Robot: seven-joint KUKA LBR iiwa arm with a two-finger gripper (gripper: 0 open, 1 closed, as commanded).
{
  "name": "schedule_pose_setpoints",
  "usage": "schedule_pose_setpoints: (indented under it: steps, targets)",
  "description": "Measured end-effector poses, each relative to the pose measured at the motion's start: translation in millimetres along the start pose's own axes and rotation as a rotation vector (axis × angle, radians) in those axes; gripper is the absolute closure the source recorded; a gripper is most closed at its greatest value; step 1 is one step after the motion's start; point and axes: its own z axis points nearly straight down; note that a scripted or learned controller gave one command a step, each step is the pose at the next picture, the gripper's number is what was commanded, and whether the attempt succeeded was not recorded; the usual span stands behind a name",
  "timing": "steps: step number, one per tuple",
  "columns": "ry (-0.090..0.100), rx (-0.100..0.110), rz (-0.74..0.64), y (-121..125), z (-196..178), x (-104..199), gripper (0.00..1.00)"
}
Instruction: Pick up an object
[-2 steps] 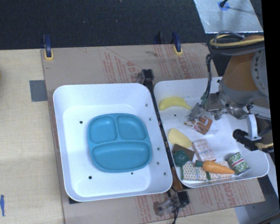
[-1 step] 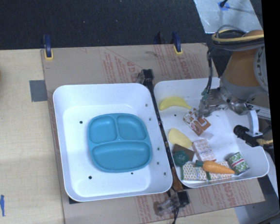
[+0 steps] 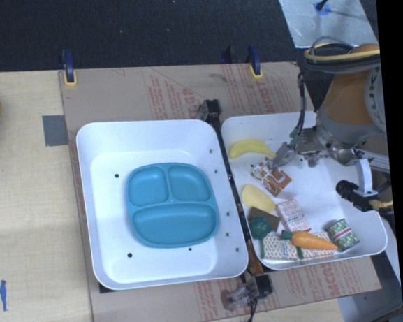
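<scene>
Clutter sits all in the right bin (image 3: 377, 246): banana (image 3: 249, 148), brown snack packet (image 3: 272, 177), yellow wedge (image 3: 258, 198), pink packet (image 3: 292, 215), carrot (image 3: 312, 239), small green can (image 3: 342, 234). Pick candidates, piled toward its near-left corner, so approach room is tight. Left bin (image 3: 96, 201) carries just a blue divided plate (image 3: 171, 203), probably the drop side. Gripper (image 3: 282, 155) hangs low over the right bin, just beside the snack packet; likely target, my guess. Can't tell if fingers are spread or clenched; nothing seen held.

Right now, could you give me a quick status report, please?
Gripper low in right bin, nothing visibly held. Brown packet nearest. Banana close alongside.
</scene>
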Motion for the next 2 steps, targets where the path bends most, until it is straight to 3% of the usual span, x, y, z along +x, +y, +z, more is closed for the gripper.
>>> schedule_pose_setpoints:
  steps: [1,2]
  targets:
    - [0.003,0.008,0.004,-29.6,11.6,32.8,0.0]
    - [-0.002,-0.009,0.005,-37.4,13.2,35.2,0.0]
